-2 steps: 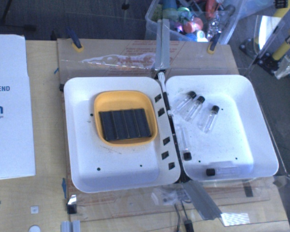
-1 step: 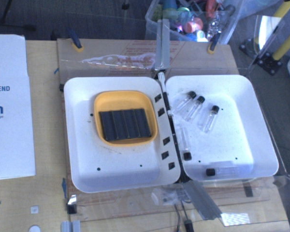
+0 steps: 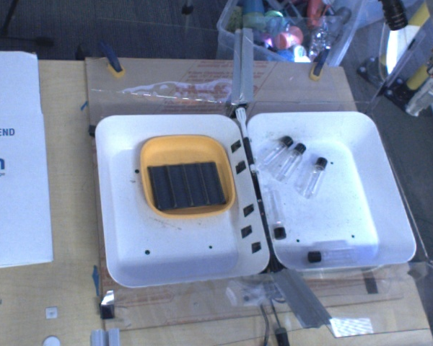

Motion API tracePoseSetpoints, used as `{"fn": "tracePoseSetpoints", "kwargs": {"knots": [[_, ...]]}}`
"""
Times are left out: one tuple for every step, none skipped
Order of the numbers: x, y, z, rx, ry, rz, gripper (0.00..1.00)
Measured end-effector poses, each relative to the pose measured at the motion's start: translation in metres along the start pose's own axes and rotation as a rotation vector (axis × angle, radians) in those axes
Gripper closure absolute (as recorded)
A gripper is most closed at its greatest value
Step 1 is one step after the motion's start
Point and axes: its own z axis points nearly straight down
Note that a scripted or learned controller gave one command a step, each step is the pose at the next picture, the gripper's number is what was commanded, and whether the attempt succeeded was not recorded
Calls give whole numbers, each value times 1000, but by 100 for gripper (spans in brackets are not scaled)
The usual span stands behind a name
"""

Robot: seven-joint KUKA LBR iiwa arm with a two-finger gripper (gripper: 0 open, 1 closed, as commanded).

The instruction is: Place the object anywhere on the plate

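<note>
Clear vials with black caps lie in the right bin (image 3: 368,186), in the centre-right of the frame: two close together near its upper left part, vial one (image 3: 276,151) and vial two (image 3: 289,159), both tilted with caps toward the upper right, and a third vial (image 3: 314,176) just to their right, cap up. A fourth vial (image 3: 275,215) lies along the bin's left wall, cap toward the bottom of the frame. A fifth (image 3: 333,253), with its black cap at the left end, rests against the bin's lower wall (glass body faint against the white, outline hard to trace). All are small transparent cylinders; contents cannot be told.

Yellow plate (image 3: 188,147) sits in the left bin (image 3: 123,229), centre-left of the frame, rounded-square, with a dark ribbed rectangular block (image 3: 186,186) lying flat on it and covering most of its floor.

Neither the arm nor its gripper appears in the frame, so finger state cannot be recorded.

White carton (image 3: 14,157) with printed letters at left edge; clear tub of coloured items (image 3: 292,13) at top.
</note>
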Motion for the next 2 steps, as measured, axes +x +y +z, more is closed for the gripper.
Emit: {"fn": "tracePoseSetpoints", "kwargs": {"knots": [[7,7,21,1,1,-298,100],[0,22,-9,2,2,-506,100]]}}
